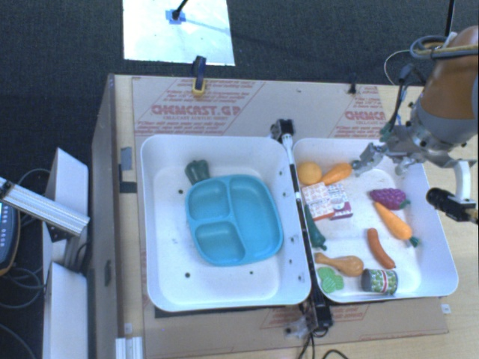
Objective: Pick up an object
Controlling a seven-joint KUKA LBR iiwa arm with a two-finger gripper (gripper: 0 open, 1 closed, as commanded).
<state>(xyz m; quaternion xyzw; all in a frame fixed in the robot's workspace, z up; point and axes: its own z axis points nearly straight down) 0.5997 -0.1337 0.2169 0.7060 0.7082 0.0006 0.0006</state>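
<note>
Camera view: gripper point(383, 158) hangs over the far rim of the right bin point(441, 275), fingers spread wide, nothing between them. Nearest candidates lie just at its 7 to 8 o'clock: a small carrot point(338, 173), long axis running roughly 2 to 8 o'clock, with a round orange fruit point(310, 173) touching or just beside its lower end. Grapes point(388, 197) sit at 6 o'clock. Judgement: carrot likeliest target; the jaws should close across its axis.
</note>
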